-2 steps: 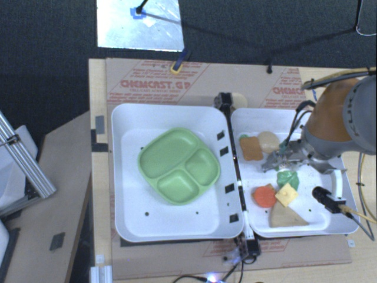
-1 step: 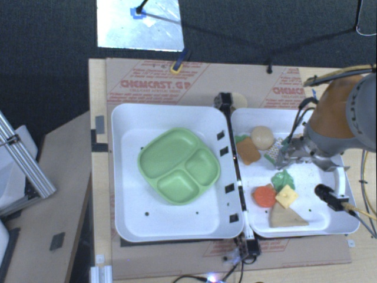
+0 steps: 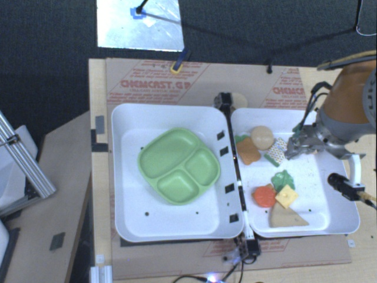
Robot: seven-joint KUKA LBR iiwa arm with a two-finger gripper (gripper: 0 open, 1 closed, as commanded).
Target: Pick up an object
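Camera view, looking down at a slant: the claw [image 3: 293, 148] hangs low in the right bin [image 3: 341, 217], at its upper middle; whether it is apart or together cannot be told. Just left of the claw, touching or nearly so, lies a small white packet with green stripes [image 3: 275, 152]. Beyond it, further left, sit a pale round bun [image 3: 262, 137] and, below that, an orange-brown cookie shape [image 3: 248, 152]. Below the claw lie a green leafy piece [image 3: 283, 178], a yellow cube [image 3: 287, 197], a red tomato [image 3: 264, 196] to the cube's left, and lowest, a tan wedge [image 3: 287, 217]. All are toy foods, matt and small, resting on the bin floor.

Well left of the claw, the left bin [image 3: 126, 217] bears a light green tray [image 3: 178, 165] with three compartments. Black clips [image 3: 230, 187] run along the seam between the two bins. Both bins rest on a brown board [image 3: 153, 78] printed in red; "CHEMCAST" can be read, mirrored, at upper left and again above the claw. Further up and left, a shiny metal sheet [image 3: 140, 15] lies on dark carpet [image 3: 47, 40]. Far left stand aluminium rails [image 3: 23, 164].
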